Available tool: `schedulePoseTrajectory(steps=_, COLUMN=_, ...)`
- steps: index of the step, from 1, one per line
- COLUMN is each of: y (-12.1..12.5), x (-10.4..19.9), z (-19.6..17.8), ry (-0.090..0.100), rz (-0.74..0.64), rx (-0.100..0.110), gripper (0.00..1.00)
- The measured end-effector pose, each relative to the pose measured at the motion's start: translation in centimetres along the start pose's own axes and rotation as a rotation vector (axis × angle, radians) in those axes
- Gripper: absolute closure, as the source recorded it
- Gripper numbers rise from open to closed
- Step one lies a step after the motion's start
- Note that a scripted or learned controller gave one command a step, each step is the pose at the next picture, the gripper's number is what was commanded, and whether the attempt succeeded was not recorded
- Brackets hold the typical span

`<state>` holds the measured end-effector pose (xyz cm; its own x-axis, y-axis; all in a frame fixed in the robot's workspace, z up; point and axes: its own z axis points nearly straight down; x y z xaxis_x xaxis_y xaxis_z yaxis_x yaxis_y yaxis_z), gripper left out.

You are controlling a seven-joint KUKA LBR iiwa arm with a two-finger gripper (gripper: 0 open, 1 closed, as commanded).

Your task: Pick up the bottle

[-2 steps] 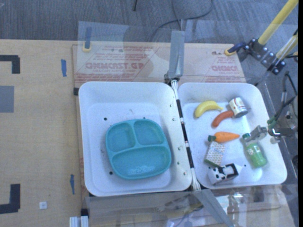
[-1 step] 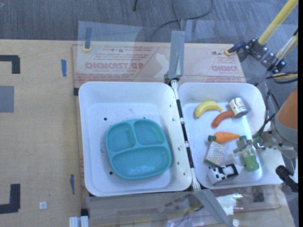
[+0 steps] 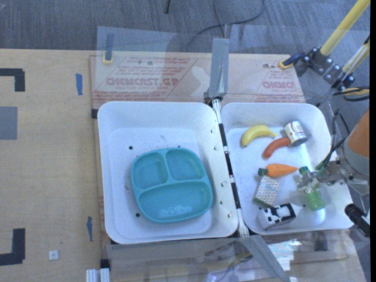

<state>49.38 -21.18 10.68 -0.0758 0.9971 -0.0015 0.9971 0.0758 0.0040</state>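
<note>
Two white bins on the tabletop: the left bin (image 3: 111, 122) has a teal divided plate (image 3: 171, 184), the right bin (image 3: 317, 113) holds the clutter. The green bottle (image 3: 313, 197) sits near that bin's right wall, with the pincer (image 3: 309, 180) right over its cap, can't tell if it's wide or narrow. Looks like the approach step, so next it needs to drop and clamp squarely.

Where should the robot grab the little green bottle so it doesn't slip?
Probably around the middle of the green bottle, coming down from above. It lies on its side in the right bin, cap end towards the carrot, so the fingers would best close across its narrow width.
</note>
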Motion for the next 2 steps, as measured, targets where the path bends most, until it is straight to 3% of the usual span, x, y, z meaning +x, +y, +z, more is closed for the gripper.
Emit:
schedulePoseTrajectory(steps=1, y=4.9, x=4.4, z=-10.5, ry=0.0, rz=0.172, rx=0.003, gripper=1.0)
schedulePoseTrajectory(steps=2, y=6.0, x=7.1, z=-14.6, ry=-0.001, rz=0.382, rx=0.004, gripper=1.0)
